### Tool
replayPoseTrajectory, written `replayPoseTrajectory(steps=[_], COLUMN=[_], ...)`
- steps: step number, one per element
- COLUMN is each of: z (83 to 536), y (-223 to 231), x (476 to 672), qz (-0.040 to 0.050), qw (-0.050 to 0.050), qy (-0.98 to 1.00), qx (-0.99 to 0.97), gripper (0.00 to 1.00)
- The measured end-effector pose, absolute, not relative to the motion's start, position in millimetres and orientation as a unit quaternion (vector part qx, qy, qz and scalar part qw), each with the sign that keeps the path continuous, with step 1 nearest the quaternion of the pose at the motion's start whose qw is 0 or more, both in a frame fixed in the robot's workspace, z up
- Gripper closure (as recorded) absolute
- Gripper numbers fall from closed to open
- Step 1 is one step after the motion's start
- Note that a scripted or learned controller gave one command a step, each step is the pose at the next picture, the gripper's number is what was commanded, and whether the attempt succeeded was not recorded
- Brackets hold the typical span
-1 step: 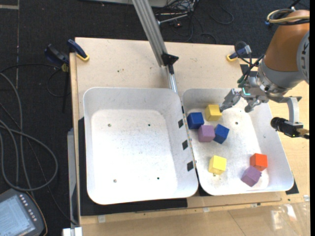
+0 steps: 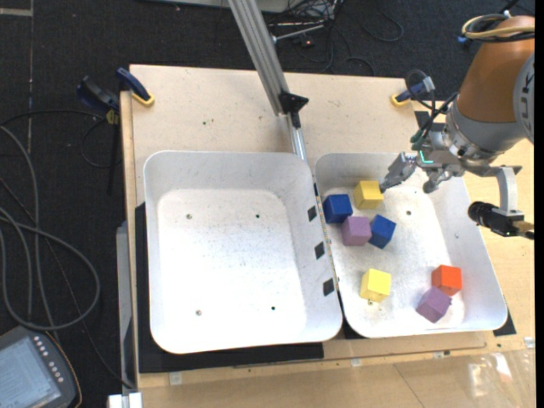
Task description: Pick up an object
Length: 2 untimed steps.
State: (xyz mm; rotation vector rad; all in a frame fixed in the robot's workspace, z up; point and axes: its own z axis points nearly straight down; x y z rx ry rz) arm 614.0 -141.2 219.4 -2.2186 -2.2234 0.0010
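Observation:
The right bin (image 2: 476, 262) holds several small cubes: a yellow cube (image 2: 369, 194), a blue cube (image 2: 337, 207), a purple cube (image 2: 356, 229) and another blue cube (image 2: 382, 230) clustered near its back left. A second yellow cube (image 2: 376, 284), an orange cube (image 2: 447, 278) and a second purple cube (image 2: 433, 304) lie toward the front. My gripper (image 2: 414, 175) hangs over the back of this bin, just right of the far yellow cube. Its fingers stand spread apart with nothing between them.
The left bin (image 2: 161, 228) sits beside the right one, sharing a middle edge with black clips (image 2: 320, 249). A metal pole (image 2: 259, 45) slants down to the bins' back junction. Clamps (image 2: 136, 87) grip the board's back corners.

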Motion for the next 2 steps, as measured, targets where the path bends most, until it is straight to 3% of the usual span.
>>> replayPoseTrajectory(steps=[2], z=[110.5], y=[-135.5], x=[615.4], qz=[0.0014], qw=[0.002], qy=[-0.707], qx=[-0.707], gripper=[0.00])
